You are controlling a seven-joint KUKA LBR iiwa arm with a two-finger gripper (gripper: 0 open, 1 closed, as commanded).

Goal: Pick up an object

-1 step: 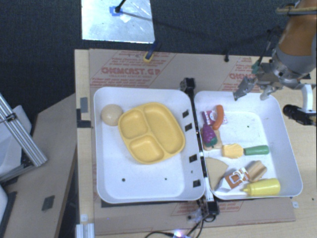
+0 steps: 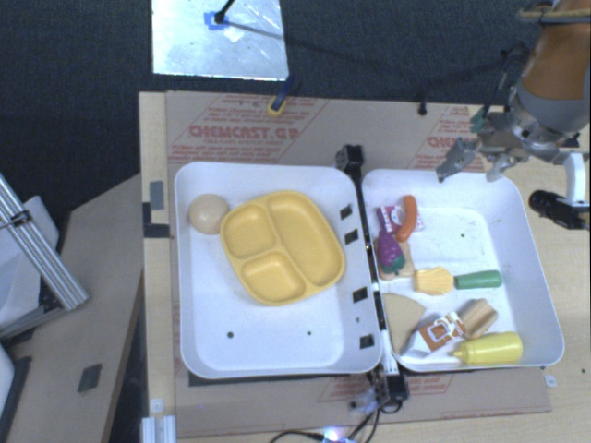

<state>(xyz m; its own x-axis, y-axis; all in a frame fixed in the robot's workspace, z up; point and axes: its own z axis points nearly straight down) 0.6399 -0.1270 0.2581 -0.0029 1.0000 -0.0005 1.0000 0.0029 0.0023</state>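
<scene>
Left bin [image 2: 199, 335]: beige ball [image 2: 209, 213] touching yellow divided plate [image 2: 280, 245]. Right bin [image 2: 540, 289]: hot dog [image 2: 406, 217], purple eggplant [image 2: 391, 251], green-handled spatula [image 2: 457, 280], yellow mustard bottle [image 2: 488, 348]. Gripper [image 2: 475, 165] above right bin's far rim, fingers spread, holding nothing.

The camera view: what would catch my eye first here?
Probably the yellow divided tray in the left bin, with a pale ball beside it. Then the toy clutter in the right bin, including a yellow bottle. The gripper hangs above that bin's far edge.
</scene>
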